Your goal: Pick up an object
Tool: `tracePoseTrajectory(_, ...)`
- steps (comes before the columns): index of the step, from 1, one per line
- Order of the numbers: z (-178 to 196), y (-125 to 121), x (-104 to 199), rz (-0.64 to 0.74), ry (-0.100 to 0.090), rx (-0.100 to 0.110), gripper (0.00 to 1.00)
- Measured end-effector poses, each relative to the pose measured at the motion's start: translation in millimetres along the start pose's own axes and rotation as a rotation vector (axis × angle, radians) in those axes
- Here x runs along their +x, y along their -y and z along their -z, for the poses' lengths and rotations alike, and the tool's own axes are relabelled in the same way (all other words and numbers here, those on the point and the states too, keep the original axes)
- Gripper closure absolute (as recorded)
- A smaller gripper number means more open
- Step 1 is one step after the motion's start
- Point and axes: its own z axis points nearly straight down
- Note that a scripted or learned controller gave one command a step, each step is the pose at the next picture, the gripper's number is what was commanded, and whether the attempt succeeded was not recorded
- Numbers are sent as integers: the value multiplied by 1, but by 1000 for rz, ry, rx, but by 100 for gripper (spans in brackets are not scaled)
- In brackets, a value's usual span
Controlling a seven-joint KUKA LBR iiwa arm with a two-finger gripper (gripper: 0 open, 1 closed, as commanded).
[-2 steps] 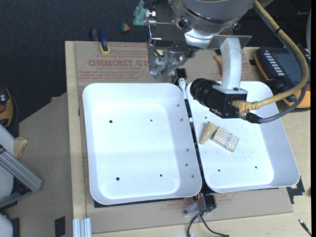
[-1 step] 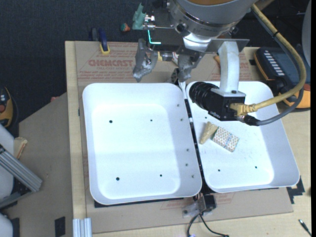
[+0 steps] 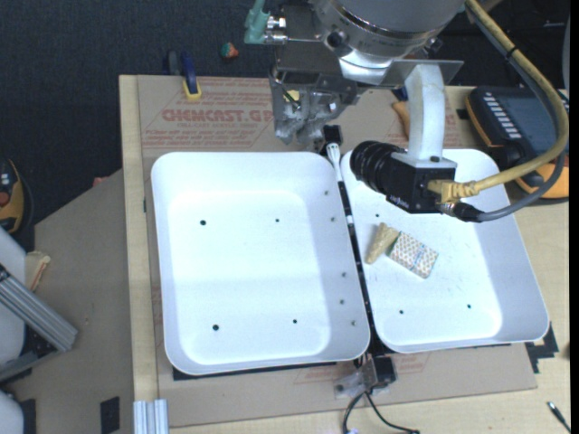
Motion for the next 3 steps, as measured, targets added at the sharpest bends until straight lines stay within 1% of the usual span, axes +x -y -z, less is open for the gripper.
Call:
tracePoseTrajectory(1, -1, 0, 0, 0, 1, 1, 0)
tracePoseTrajectory(2, 10, 0, 1, 1, -1, -3, 100)
tracePoseTrajectory(3, 10, 0, 1, 1, -1, -1, 0)
